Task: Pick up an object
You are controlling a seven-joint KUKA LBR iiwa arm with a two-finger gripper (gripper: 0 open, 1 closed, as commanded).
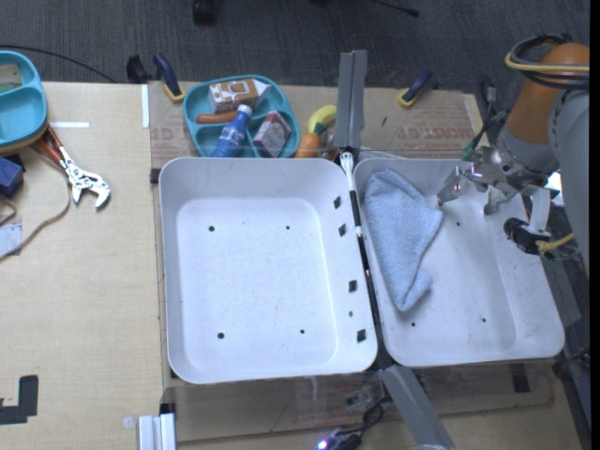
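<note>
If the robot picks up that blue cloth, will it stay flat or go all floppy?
Probably floppy. The blue cloth already lies rumpled and folded in the right bin, so it would likely droop from wherever it's pinched. It looks soft and thin, so it's probably light. It shouldn't roll, though it might drag along the bin floor if pushed.

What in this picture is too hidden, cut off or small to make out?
- Gripper, camera view: small and cluttered at the right bin's far corner; open or shut, unclear.
- Bin floor under the blue towel: the towel covers it.
- Blue tray: packets inside are too small to read.
- Second blue tray: cut off by the left edge.
- Arm: cut off by the right edge.
</note>
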